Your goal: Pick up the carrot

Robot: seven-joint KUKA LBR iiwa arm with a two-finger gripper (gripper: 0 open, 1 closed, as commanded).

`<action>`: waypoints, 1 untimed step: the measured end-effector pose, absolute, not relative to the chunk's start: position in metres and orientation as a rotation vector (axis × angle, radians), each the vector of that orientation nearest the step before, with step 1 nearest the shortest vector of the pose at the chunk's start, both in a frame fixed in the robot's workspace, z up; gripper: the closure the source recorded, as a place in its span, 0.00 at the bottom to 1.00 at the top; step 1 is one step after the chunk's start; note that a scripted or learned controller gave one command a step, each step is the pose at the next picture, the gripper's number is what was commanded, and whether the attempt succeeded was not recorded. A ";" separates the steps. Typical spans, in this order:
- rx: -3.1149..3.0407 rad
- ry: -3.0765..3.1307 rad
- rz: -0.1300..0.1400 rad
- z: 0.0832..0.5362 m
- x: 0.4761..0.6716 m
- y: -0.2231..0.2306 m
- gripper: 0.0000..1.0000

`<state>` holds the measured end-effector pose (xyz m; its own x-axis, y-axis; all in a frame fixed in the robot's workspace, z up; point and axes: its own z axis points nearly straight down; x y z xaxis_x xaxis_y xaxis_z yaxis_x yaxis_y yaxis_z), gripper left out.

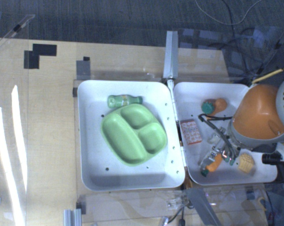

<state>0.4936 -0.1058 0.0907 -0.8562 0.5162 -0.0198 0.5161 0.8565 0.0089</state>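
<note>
1. Carrot (214, 163): it lies in the right bin (191, 126), near that bin's front wall, a short orange piece with a green end pointing toward the front left. The gripper sits right over it.
2. On the far left the wooden bench (38, 126) carries black tape marks (38, 54) near its back edge.
3. The left bin (88, 140) holds a green divided plate (134, 133), turned at an angle, with three compartments.
4. A green bottle (124, 100) lies on its side just behind the plate, touching or nearly touching its back rim.
5. In the right bin, a small card with red print (191, 131) lies flat near the wall shared with the left bin.
6. Toward the back of the right bin sits a teal and orange toy (213, 106).
7. The gripper (217, 153) reaches in from the right under the orange band (262, 114), pointing down at the carrot; whether it is apart or clamped cannot be told from this angle.
8. A tan, rough-looking lump (246, 162) lies just right of the carrot, near the front right corner.
</note>
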 end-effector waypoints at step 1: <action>0.835 3.002 0.010 0.103 0.496 -0.105 1.00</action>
